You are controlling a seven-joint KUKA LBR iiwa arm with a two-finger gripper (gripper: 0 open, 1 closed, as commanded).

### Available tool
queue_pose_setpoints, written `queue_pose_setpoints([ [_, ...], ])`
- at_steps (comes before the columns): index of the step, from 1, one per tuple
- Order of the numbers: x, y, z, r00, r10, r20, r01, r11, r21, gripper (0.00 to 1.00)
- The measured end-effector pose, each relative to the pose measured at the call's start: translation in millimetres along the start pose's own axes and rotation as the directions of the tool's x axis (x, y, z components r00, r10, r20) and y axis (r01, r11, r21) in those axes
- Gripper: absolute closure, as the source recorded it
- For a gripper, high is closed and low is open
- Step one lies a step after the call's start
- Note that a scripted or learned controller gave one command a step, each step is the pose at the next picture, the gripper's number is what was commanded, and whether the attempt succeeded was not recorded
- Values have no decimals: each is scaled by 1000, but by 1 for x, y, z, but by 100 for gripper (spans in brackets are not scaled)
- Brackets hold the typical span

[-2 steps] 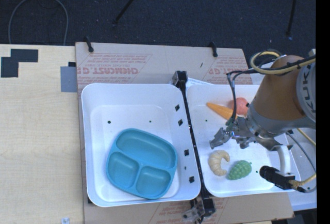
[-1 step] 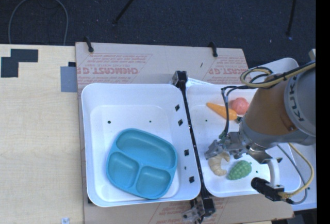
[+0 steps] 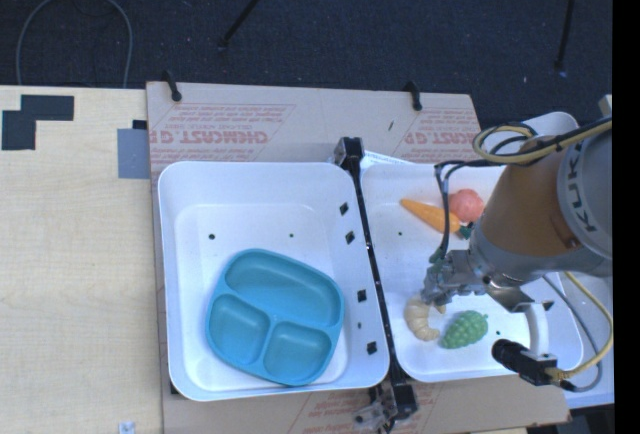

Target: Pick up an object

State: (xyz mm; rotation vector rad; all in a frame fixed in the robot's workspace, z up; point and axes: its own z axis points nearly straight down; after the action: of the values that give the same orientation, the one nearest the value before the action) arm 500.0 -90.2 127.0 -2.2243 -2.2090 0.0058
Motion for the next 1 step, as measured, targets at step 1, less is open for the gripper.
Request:
queue_pose_setpoints([
  [1, -5, 0, -62, 1000, -7, 2, 7, 1000, -8, 100],
])
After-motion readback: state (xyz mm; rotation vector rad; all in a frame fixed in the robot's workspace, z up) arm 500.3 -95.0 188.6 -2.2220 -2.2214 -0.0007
